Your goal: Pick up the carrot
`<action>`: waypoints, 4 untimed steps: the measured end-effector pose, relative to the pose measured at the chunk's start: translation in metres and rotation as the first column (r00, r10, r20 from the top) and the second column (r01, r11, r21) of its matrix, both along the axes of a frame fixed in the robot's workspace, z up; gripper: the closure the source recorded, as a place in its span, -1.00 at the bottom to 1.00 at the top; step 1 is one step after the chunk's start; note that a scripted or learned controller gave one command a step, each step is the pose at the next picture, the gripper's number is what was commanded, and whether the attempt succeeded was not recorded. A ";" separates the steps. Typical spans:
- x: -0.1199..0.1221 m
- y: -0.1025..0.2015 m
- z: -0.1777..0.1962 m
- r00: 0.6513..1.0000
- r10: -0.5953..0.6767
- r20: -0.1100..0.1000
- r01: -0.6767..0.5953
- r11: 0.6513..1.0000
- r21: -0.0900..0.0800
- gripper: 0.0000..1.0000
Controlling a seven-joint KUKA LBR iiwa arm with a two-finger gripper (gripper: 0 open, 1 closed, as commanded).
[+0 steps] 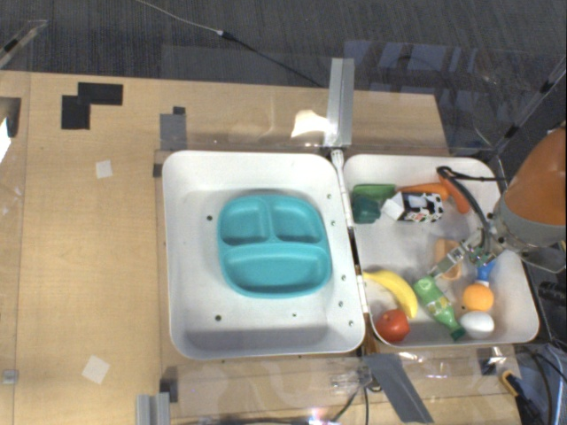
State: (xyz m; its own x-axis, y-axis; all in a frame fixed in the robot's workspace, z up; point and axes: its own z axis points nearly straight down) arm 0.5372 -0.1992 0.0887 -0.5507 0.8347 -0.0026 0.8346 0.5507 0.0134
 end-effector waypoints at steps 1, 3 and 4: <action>0.015 0.055 0.000 0.993 -0.119 0.001 0.119 0.993 -0.006 -1.00; 0.018 0.056 0.013 0.994 -0.111 0.011 0.111 0.994 -0.006 -1.00; 0.056 0.027 0.020 1.000 -0.027 -0.004 0.027 1.000 -0.007 -1.00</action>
